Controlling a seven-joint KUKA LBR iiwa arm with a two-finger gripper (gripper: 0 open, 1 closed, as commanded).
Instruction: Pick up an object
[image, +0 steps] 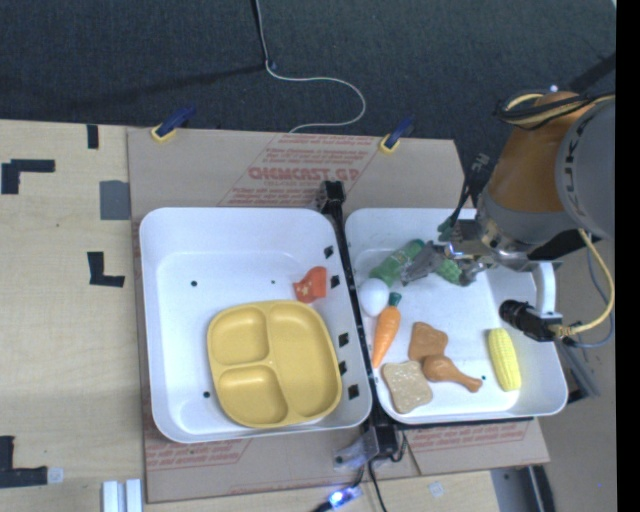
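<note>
Camera view: claw (452, 258) sits low in the right bin (545, 402), at its far side, just right of the green bottle (400, 264). Cannot tell how the claw is set, or whether it has hold of anything. Bottle's long axis runs left-and-down from the claw toward the white egg (373, 297). Judgement: bottle is the nearest candidate.

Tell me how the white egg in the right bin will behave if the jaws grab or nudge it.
The egg looks smooth and rounded, so it would probably slip from a pinch or roll when nudged. It sits against the bin wall and touches the carrot, which may check its roll. It is likely a light, rigid toy.
</note>
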